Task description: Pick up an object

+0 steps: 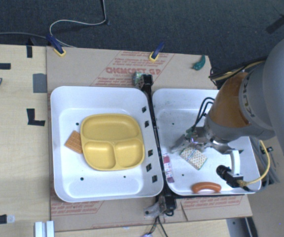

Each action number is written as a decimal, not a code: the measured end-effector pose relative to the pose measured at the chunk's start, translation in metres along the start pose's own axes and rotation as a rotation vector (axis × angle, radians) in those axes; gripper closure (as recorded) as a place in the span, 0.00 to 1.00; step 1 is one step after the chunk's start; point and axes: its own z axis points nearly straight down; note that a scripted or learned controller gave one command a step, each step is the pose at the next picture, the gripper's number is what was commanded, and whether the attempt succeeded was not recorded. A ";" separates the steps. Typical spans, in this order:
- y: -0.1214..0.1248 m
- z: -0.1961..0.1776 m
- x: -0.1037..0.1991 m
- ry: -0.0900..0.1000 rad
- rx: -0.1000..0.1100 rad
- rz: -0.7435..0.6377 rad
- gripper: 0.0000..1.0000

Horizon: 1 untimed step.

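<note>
My gripper (pixel 193 141) hangs low in the right bin (pixel 181 105), near its middle, reaching in from the right. Just below it in the view lies a small square packet (pixel 194 157) with a pale chequered pattern, tilted like a diamond; its top corner touches or sits under the gripper tip. An orange sausage-shaped piece (pixel 206 187) lies by the bin's front wall. A thin pink-and-white stick (pixel 167 166) rests along the bin's left wall.
The left bin (pixel 65 181) holds a yellow divided plate (pixel 112 141) with a brown square chip (pixel 74 141) tucked under its left edge. A black divider (pixel 152 127) separates the bins. Cardboard lies under both.
</note>
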 end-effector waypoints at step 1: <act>0.000 -0.010 -0.002 -0.004 -0.003 0.002 1.00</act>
